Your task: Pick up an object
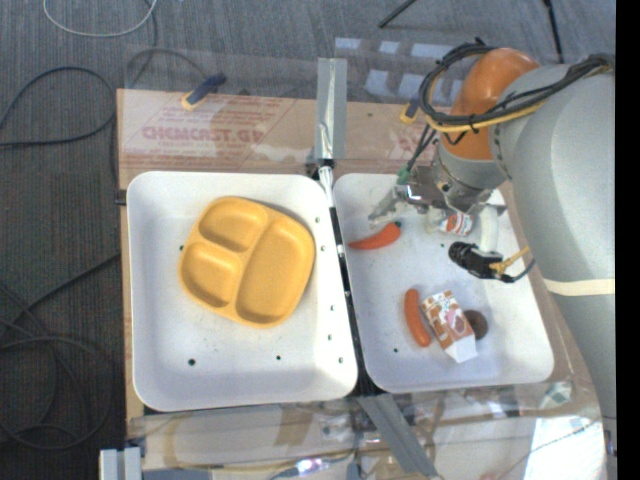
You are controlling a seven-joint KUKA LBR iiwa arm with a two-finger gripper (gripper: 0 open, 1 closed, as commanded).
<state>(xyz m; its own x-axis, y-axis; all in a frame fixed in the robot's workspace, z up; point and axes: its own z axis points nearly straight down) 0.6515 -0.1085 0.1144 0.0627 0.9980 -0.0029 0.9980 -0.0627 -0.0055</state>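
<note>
Two shallow white bins sit side by side: the left bin [160,368] carries a yellow-orange plastic tray with three compartments [248,260], the right bin [520,363] holds the small items. The grey arm with its orange band [490,83] reaches in over the right bin's upper part, and its two-finger gripper [420,196] hangs above the bin floor — whether it is spread or closed I cannot tell, and nothing is visibly held. Just left and below it lies a curved red-orange toy chilli pepper [377,237], near the dividing wall. Lower down lie a small printed carton with a white side [451,325], a red-orange sausage-shaped toy [417,317] just beside it, and a dark brown round piece [476,324] touching the carton. The pepper looks the likeliest target: probably light, smooth, slightly slippery — best pinched across its thick middle
</note>
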